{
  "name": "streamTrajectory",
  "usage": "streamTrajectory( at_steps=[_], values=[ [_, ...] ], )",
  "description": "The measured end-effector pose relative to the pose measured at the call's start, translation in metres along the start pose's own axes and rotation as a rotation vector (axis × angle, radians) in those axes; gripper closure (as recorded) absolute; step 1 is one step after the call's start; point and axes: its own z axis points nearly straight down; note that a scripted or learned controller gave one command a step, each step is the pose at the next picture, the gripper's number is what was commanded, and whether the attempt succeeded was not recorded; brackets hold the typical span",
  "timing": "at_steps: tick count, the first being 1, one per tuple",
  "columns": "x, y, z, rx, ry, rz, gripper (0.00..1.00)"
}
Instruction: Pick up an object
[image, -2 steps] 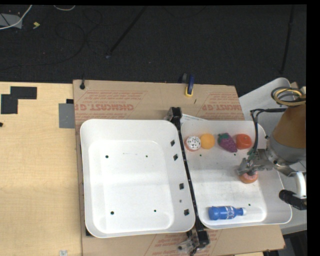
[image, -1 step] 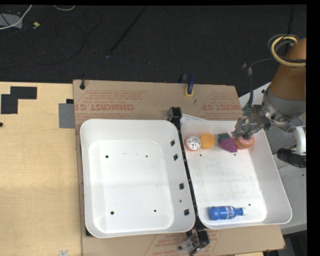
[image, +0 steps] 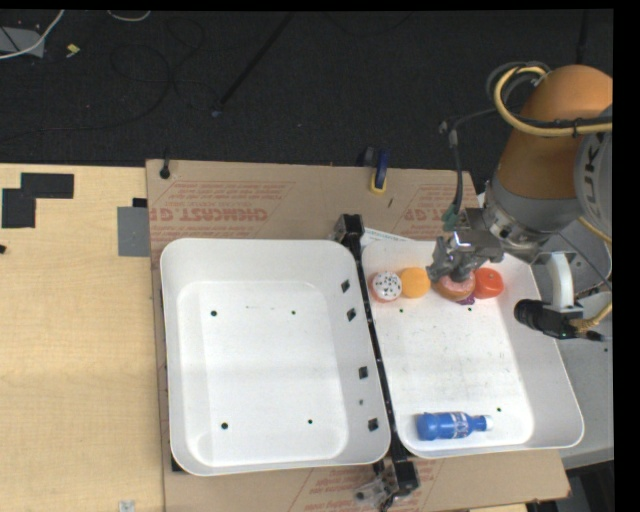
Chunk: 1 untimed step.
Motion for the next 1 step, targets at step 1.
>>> streamTrajectory(
  at_steps=[1],
  values=[
    [0.0548, -0.0469, 0.0517, 0.008, 0.002, 0.0, 1.0]
  ],
)
